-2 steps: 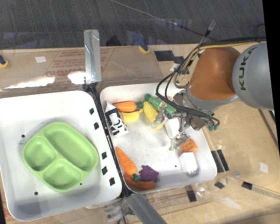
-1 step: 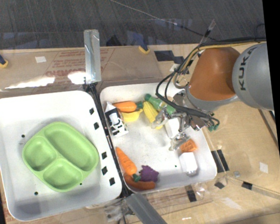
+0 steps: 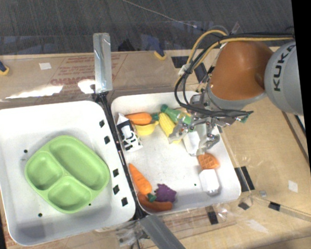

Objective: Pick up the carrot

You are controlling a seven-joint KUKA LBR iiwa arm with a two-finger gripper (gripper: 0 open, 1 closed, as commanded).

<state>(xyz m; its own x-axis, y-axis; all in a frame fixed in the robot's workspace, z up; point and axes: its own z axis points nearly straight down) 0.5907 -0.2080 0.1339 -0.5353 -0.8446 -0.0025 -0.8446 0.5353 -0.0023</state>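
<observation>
An orange carrot (image 3: 139,179) lies along the left wall of the right bin (image 3: 227,166), its tip toward the front. My gripper (image 3: 201,141) hangs over the right middle of that bin, well to the right of the carrot and just above an orange slice (image 3: 208,161). Its fingers (image 3: 191,142) stand open, and nothing shows between them. A second orange, carrot-like piece (image 3: 139,118) lies at the back of the bin.
Around the gripper are a corn cob (image 3: 167,123), a yellow piece (image 3: 146,129), a white block (image 3: 209,181) and a black-and-white carton (image 3: 127,135). Purple grapes (image 3: 164,192) and a red sausage (image 3: 157,206) sit by the carrot's tip. The left bin (image 3: 7,166) holds a green divided plate (image 3: 98,181).
</observation>
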